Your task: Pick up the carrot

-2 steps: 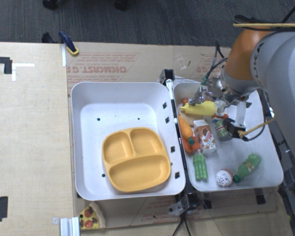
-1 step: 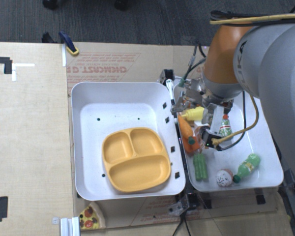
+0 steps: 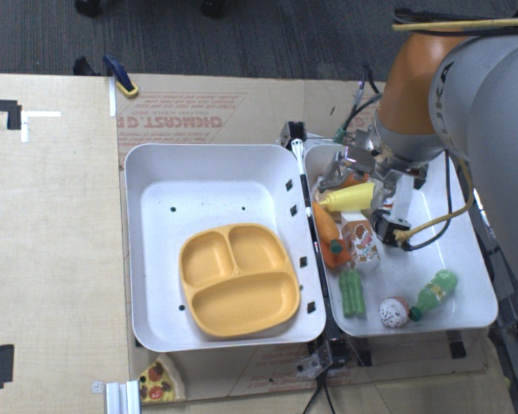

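**Inspector:** Operator, your arm (image 3: pixel 466 84) enters from the upper right of the frame and reaches down into the right bin (image 3: pixel 466 291). The claw (image 3: pixel 363 169) sits at that bin's upper left corner, above the cluster of items.

**Operator:** Is it gripping anything?

**Inspector:** I cannot tell. The wrist and cables cover it, so you have no confirmed grasp on record.

**Operator:** Where is the carrot?

**Inspector:** Your carrot (image 3: pixel 328 231) lies in the right bin along its left wall, centre right of the frame, slanting down from just below the claw. A yellow item (image 3: pixel 347 198) lies across its upper end, directly under the claw. A printed packet (image 3: pixel 363 241) is just beside it on the right, and a green vegetable (image 3: pixel 352 293) lies below it.

**Operator:** Anything else?

**Inspector:** A green bottle (image 3: pixel 436 290) and a small white ball (image 3: pixel 394 314) lie at lower right of that bin. The left bin (image 3: pixel 155 197) holds a yellow divided tray (image 3: pixel 239 279), well apart from the carrot.
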Motion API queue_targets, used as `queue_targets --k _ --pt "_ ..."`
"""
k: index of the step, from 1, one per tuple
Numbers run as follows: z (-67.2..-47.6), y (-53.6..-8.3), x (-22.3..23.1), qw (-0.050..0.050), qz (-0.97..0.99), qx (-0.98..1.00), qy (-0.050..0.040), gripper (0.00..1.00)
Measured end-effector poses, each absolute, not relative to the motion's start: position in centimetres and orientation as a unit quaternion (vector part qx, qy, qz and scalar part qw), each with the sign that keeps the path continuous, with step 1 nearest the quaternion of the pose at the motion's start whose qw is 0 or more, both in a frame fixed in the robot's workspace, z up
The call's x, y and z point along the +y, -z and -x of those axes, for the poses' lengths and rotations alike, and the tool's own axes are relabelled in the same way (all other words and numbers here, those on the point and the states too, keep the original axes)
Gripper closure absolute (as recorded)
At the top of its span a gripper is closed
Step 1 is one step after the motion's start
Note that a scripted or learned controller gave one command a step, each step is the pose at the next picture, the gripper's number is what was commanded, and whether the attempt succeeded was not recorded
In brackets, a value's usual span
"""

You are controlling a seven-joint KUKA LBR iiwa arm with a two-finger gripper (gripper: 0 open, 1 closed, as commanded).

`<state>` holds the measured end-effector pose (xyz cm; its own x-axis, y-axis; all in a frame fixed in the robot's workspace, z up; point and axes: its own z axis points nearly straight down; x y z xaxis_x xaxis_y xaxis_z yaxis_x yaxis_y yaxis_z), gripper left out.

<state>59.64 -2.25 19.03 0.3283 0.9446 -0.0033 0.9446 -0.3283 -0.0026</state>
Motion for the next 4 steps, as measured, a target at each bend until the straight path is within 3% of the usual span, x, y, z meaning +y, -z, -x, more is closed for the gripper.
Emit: queue_targets --k 1,2,3,4 --pt "-55.6 -19.1 2.0 0.001 0.892 -0.451 -0.0023 0.00" --pt "-58.7 -19.0 -3.5 0.000 0.860 -0.510 -0.0022 0.00" --pt "-55.9 -19.1 2.5 0.001 0.908 -0.419 -0.0021 0.00" --pt "-59.0 -19.1 -4.0 0.000 0.921 -0.390 -0.0023 0.00"
